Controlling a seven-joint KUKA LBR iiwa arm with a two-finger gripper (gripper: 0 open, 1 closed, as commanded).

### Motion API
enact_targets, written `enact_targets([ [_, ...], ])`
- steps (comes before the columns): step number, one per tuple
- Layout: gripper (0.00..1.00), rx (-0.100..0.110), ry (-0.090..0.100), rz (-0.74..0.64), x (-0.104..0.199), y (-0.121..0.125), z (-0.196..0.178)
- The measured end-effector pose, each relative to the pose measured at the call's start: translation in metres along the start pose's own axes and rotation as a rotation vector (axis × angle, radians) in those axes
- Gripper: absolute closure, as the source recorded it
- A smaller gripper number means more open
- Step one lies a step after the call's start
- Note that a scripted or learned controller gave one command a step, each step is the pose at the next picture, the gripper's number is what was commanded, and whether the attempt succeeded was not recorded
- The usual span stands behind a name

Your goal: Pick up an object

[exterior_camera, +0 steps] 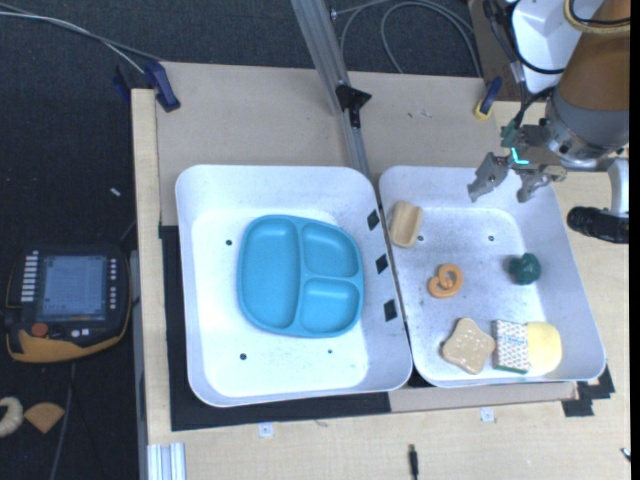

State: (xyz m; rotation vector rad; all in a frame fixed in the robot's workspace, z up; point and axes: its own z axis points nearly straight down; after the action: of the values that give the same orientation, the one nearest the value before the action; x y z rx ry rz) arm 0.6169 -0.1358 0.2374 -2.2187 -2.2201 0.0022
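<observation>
The claw (508,178) hangs spread and empty over the right bin's (575,268) far rim, the small green object (523,267) sitting nearer below, so a straight drop likely strikes plastic, not it

The right bin (560,268) holds six small things: a tan block (405,223) at its left wall, an orange ring (446,281) mid-floor, and a green lump (523,267) to the right. Along the near edge lie a cracker (468,345), a patterned sponge (511,346) and a yellow ball (542,346), touching in a row.
</observation>
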Motion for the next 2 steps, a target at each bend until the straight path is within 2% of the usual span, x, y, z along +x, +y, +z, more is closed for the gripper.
enact_targets([
  [1,0.0,-0.003,0.0,0.0,0.0,0.001,-0.001],
  [2,0.0,0.004,0.001,0.0,0.002,-0.001,0.062],
])
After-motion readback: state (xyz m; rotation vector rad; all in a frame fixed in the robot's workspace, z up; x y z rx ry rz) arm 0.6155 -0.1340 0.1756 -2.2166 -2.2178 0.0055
